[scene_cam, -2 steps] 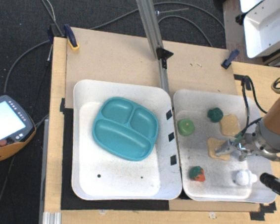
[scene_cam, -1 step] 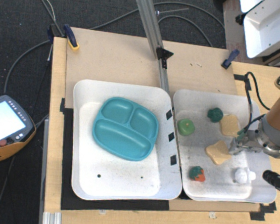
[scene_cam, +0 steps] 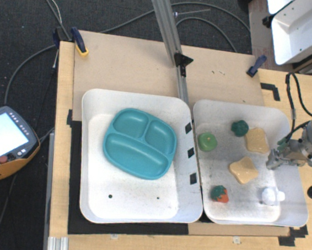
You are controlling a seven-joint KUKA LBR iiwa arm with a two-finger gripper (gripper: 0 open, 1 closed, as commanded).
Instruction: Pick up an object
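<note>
The right bin [scene_cam: 285, 216] holds six small things. Nearest the pincer [scene_cam: 275, 160] is a tan block [scene_cam: 257, 140] by the bin's far right side, just beside the pincer's tip; a second tan piece [scene_cam: 243, 171] lies toward the middle of the bin, a little nearer the camera. A dark green round thing [scene_cam: 240, 127] sits beside the first tan block on its left, and a lighter green one [scene_cam: 207, 141] lies near the bin's left wall. A small red and green piece [scene_cam: 219, 194] rests toward the near left, and a white object [scene_cam: 269, 196] lies at the near right, pale against the bin floor and hard to make out. The pincer hangs low over the right edge of this bin with nothing seen between its tips; from this slant one cannot tell how wide it stands. The left bin [scene_cam: 90, 201] carries a teal divided plate [scene_cam: 140, 143]. Both bins sit on the tabletop [scene_cam: 129, 63], and a handheld screen unit [scene_cam: 2, 141] lies on the floor to the left
</note>
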